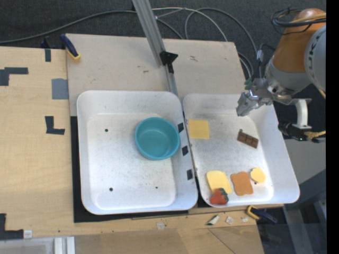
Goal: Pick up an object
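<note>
My gripper [243, 108] hangs over the right bin [280, 157], near its far right corner. A small brown chocolate piece [247, 138] lies just below and in front of it, apart from the gripper. A pale yellow cheese square [199, 129] rests at the bin's left side. Along the near edge lie a yellow piece [217, 180], a red strawberry [219, 197], an orange toast slice [242, 183] and a small yellow round piece [257, 175]. Nothing shows between the gripper's tips.
The left bin [100, 157] holds a teal bowl [156, 137]. A slanted grey metal pole [153, 30] crosses above the bins' far edge. Cables [212, 20] run behind the bench. A blue and yellow clamp [70, 46] lies at the far left.
</note>
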You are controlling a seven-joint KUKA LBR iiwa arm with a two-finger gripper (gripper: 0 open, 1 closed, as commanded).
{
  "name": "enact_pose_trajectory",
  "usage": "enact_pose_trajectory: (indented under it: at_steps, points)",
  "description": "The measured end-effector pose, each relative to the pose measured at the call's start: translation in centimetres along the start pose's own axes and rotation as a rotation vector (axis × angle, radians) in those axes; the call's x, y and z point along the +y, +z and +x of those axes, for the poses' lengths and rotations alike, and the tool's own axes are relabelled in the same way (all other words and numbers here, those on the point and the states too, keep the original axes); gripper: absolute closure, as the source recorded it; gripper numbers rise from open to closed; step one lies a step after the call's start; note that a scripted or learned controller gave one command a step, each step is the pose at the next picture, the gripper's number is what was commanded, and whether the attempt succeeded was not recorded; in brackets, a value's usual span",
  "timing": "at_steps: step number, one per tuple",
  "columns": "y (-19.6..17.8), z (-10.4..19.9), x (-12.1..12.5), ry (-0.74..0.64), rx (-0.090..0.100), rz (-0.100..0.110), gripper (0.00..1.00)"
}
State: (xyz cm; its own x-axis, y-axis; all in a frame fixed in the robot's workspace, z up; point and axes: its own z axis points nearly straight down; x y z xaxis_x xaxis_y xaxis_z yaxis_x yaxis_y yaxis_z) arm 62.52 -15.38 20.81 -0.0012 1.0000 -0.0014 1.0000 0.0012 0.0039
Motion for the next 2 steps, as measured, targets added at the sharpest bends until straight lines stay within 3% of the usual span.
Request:
enact_pose_trajectory:
  at_steps: [1,2]
  points:
    - [-4.3,0.0,0.1,0.0,0.0,0.0,1.0]
    - [-3.4,6.1,-0.6,-0.005,0.003,0.006,1.0]
